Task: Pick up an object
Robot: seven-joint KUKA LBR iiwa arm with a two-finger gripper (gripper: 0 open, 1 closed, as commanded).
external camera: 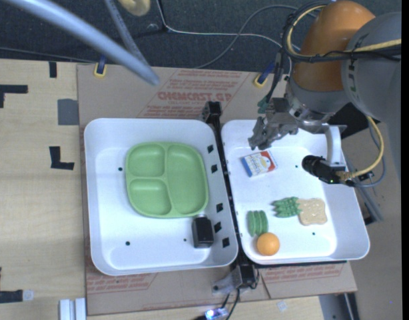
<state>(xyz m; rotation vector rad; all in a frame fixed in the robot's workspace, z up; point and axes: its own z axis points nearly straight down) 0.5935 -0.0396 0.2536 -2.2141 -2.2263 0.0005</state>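
Gripper (266, 137) hangs over the right bin (348, 242), honestly can't tell its state. The small box (259, 163) sits just at its 6 o'clock, lying flat, so I reckon a slightly off descent could nudge it away instead of grabbing it.

The grey arm reaches in from the right, its end effector (264, 133) pointing down.

Two white bins (101, 179), cardboard sheet (191, 89), bench (31, 199)
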